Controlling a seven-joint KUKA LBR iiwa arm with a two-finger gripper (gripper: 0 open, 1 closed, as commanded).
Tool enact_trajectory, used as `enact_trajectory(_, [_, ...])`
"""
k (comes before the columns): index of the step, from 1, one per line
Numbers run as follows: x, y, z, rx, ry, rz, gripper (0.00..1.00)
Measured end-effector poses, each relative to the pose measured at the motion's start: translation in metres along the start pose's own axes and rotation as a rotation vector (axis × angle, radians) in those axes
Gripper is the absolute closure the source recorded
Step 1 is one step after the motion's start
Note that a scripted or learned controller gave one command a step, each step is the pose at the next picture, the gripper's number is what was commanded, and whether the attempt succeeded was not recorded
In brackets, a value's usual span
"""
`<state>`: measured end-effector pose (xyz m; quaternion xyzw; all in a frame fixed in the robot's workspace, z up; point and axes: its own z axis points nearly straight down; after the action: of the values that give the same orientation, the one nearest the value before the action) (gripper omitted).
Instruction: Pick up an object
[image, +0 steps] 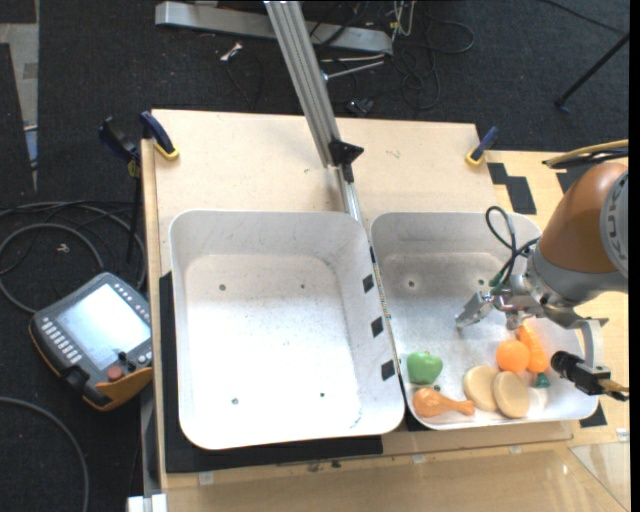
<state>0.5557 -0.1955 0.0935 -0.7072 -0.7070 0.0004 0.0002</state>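
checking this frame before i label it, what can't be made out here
- Gripper: small and seen from above, so open or shut is unclear, and whether it holds anything.
- Carrot: partly covered by the arm's wrist.
- Arm: cut off by the right edge.
- Beige pieces in the right bin: overlapping, too small to identify.
- Pendant screen: washed out by glare.

1. The light is bright and even, coming from above.
2. The white bins (270, 330) look slightly overexposed, with soft shadows inside their walls.
3. The floor around the desk (250, 160) stays dark.
4. Focus is a little soft.
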Motion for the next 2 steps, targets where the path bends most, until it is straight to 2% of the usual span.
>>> enact_trajectory(1, [0.0, 0.001, -0.012, -0.003, -0.001, 0.0, 1.0])
enact_trajectory(2, [-0.004, -0.002, -0.074, -0.007, -0.002, 0.0, 1.0])
